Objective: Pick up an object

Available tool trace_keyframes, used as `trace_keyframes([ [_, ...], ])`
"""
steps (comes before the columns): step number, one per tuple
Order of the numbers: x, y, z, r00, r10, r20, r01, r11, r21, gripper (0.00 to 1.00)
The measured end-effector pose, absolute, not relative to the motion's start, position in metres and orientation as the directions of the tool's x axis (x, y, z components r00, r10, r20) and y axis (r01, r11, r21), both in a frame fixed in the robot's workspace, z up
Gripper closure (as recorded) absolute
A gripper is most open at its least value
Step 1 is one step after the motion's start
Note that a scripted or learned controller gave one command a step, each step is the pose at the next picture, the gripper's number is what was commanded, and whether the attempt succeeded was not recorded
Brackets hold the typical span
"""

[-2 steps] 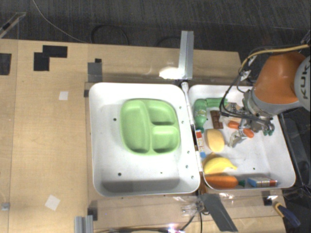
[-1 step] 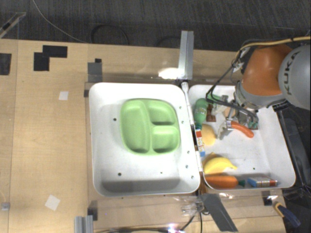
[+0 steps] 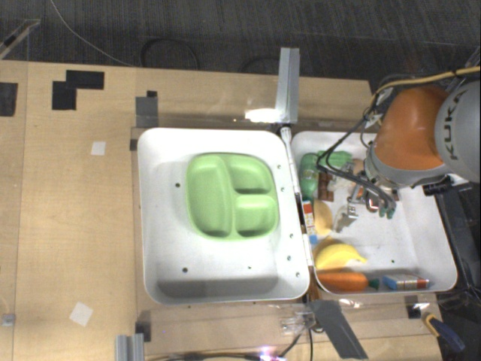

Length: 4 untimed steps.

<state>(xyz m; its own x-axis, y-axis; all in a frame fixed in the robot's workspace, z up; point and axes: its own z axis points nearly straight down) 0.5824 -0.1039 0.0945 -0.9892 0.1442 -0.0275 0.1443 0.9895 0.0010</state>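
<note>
We see the arm (image 3: 421, 130) reaching over the right bin (image 3: 432, 243); its end effector (image 3: 353, 209) hangs above the bin floor, grip state we cannot tell; a green bottle (image 3: 310, 173), banana (image 3: 338, 256), carrot (image 3: 344, 281) and marker (image 3: 402, 283) lie along the bin's left and near edges; the left bin (image 3: 161, 269) holds a green tray (image 3: 229, 194).
</note>
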Motion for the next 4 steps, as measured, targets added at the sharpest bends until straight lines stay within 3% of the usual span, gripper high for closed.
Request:
trace_keyframes([
  [1, 0.572, -0.172, 0.117, -0.968, 0.251, -0.012, 0.251, 0.968, -0.001, 0.0],
  [2, 0.605, -0.125, 0.089, -0.955, 0.295, -0.014, 0.295, 0.955, 0.003, 0.0],
  [3, 0.575, -0.088, 0.091, -0.904, 0.427, -0.019, 0.427, 0.904, 0.001, 0.0],
  [4, 0.578, -0.086, 0.104, -0.907, 0.419, -0.029, 0.419, 0.908, 0.006, 1.0],
])
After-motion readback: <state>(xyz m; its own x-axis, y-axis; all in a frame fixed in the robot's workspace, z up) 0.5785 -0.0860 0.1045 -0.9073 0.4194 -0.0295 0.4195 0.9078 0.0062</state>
